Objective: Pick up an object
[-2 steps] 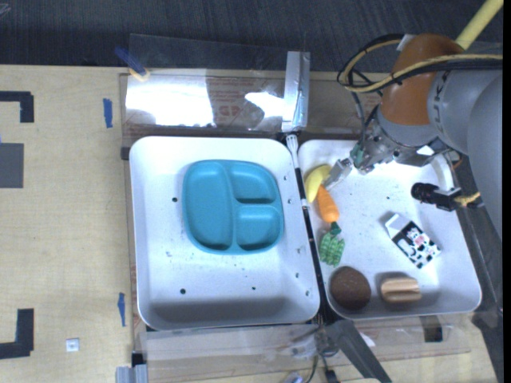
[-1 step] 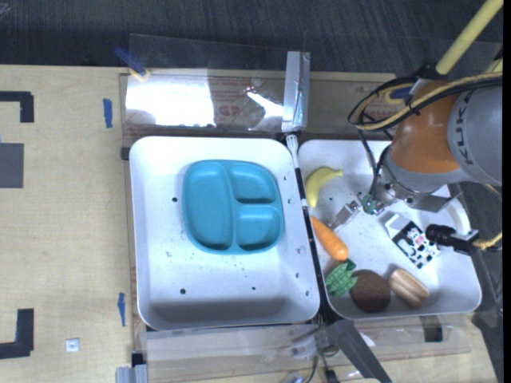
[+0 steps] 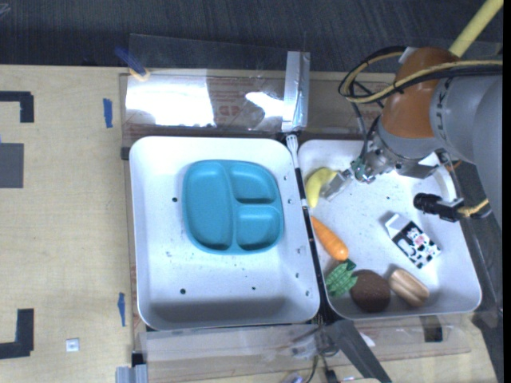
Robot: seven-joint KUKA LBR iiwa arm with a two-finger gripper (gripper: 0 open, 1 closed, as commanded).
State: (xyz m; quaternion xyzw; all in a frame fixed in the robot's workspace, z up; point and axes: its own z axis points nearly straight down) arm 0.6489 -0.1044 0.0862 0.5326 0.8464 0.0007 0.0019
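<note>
The right bin [image 3: 372, 211] holds a yellow banana [image 3: 316, 184] at its upper left. An orange carrot [image 3: 330, 238] lies below the banana, with a green leafy piece [image 3: 340, 278] further down. Along the bin's lower edge sit a brown round fruit [image 3: 370, 290] and a tan bread roll [image 3: 409, 286]. A black-and-white spotted box [image 3: 414, 242] is at the right. My gripper [image 3: 338, 185] reaches down from the upper right. Its tip is right beside the banana's right side, low over the bin floor.
The left bin [image 3: 152, 214] holds a blue divided plate [image 3: 234, 206]. A ridge [image 3: 302, 214] separates the two bins, just left of the banana. Yellow and black cables [image 3: 375, 78] loop above the arm's orange band [image 3: 411, 102]. Bare bin floor lies between the gripper and the spotted box.
</note>
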